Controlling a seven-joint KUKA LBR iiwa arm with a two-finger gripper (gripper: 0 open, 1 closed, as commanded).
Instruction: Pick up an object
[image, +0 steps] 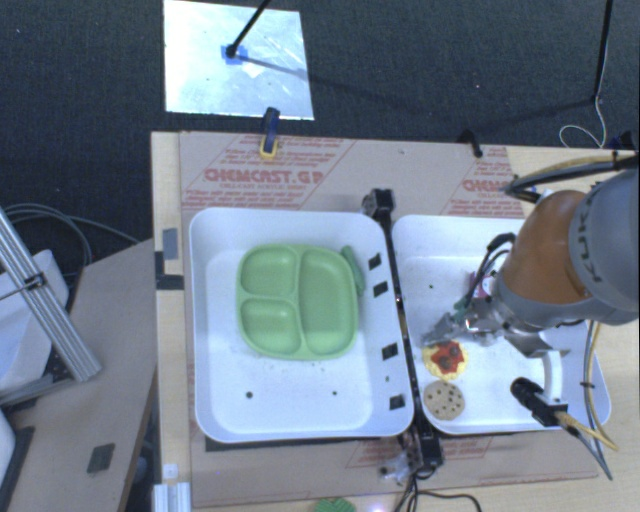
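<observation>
Reading "CHEMCAST GP" on the board (265, 175) — tool (447, 328) over the right bin (430, 250), grip unclear.

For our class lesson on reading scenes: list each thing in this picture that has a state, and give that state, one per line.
Green divided plate: flat in the left bin.
Pizza toy: flat in the right bin, beside the gripper.
Cookie: flat, near the front wall.

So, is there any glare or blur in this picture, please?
In the camera view, glare whitens the shiny sheet on the floor; the white bins look bright but keep detail; the gripper area is slightly soft, the green tray reasonably sharp.
</observation>
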